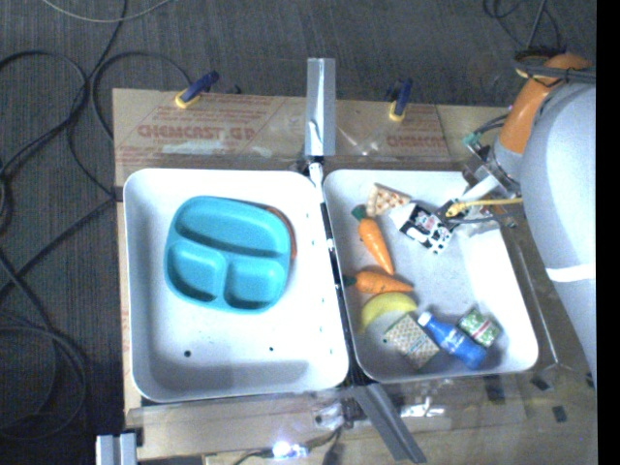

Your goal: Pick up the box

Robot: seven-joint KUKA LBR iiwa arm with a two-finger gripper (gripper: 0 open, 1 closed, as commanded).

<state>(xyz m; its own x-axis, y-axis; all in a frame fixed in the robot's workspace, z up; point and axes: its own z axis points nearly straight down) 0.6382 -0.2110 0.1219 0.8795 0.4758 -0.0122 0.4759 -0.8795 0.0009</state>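
Note:
A tan box with a checkered pattern point(410, 340) lies near the front of the right bin point(513, 260), wedged between a yellow fruit point(386, 309) and a blue bottle point(451, 341). A second small checkered box-like item point(388, 200) leans at the bin's back left. My gripper point(424, 227), white with black parts, hangs low over the back of the right bin, just right of that back item and well behind the tan box. Nothing shows in its grasp.
A carrot point(375, 242) and an orange toy point(382, 282) lie along the right bin's left side. A small green carton point(480, 326) sits at front right. The left bin point(145, 337) holds a blue divided tray point(230, 253). The arm's grey body point(576, 211) covers the right edge.

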